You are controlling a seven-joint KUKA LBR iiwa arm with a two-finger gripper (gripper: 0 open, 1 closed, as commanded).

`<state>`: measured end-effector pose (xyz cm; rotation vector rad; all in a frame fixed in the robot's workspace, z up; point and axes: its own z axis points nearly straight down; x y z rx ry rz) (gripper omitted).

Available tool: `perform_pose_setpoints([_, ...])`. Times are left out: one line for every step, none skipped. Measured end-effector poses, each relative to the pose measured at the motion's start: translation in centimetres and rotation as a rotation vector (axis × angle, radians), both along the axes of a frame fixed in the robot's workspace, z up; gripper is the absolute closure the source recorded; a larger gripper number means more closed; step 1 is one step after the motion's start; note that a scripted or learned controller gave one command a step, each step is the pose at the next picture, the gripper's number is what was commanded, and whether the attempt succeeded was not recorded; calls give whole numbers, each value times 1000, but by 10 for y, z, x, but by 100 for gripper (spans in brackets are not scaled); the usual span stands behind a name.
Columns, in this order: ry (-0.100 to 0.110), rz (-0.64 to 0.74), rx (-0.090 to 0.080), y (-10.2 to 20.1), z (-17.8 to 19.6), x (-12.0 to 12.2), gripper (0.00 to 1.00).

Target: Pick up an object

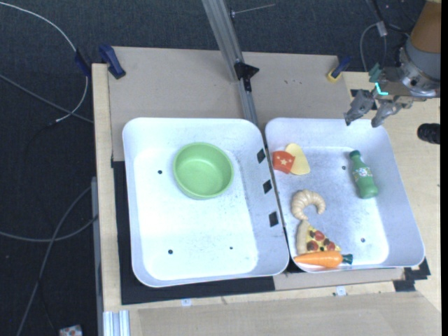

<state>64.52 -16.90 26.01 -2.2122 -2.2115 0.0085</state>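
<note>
Gripper [367,114] sits over the far right corner of the right bin [402,208], just above its rim, fingers spread apart with nothing between them. From where I'm driving, the pick hasn't started: every candidate lies untouched on the bin floor, so approach, closing and lift are all ahead of me.

Nearest to the gripper is the green bottle [362,174], lying on its side and clear of the rest, which I judge the easiest target. Further left are a red and yellow wedge [290,160], a croissant [308,203], a pizza slice [313,239] and, touching that slice against the near wall, a carrot [322,260]; the last two look awkward to get fingers around.

Across in the left bin [140,208] a green bowl [203,170] stands alone. On the table a slanted metal pole [227,37] rises behind the bins, well clear of my line.
</note>
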Motion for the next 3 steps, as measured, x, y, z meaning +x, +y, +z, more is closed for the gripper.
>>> perform_pose_setpoints([-7,0,-1,0,4,1,0])
perform_pose_setpoints([-1,1,-1,5,-38,0,0])
perform_pose_setpoints([-1,-1,-2,1,-100,-5,0])
